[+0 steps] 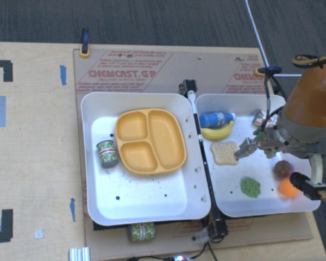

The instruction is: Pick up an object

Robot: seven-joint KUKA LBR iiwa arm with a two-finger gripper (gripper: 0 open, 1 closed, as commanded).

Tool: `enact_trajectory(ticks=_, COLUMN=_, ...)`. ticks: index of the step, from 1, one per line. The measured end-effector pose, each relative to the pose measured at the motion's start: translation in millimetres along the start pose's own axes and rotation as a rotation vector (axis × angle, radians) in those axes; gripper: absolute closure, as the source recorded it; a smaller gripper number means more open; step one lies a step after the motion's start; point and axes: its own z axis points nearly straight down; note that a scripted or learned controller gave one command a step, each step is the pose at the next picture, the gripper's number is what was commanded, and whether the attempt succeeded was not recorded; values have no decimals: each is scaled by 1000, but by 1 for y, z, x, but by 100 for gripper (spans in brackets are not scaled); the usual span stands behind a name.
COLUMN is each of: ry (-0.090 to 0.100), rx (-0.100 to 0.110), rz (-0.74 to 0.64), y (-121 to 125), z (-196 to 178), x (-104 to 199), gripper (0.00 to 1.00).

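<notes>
1. Two shallow white bins sit side by side on the worktop: the left bin and the right bin.
2. In the left bin, a yellow three-compartment plastic plate lies toward the back, with a small green-labelled can just beside its left edge.
3. In the right bin, a blue plastic bottle lies at the back left, touching a yellow banana in front of it.
4. A slice of toast lies in front of the banana.
5. A green leafy toy vegetable lies near the front.
6. A dark brown ball and an orange ball lie at the right.
7. A second green-labelled can lies on the worktop in front of the left bin.
</notes>
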Motion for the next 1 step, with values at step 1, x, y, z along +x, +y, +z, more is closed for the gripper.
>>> enact_trajectory(ticks=1, ry=2, rx=0, rz=-1, y=30, z=80, x=7, gripper=0)
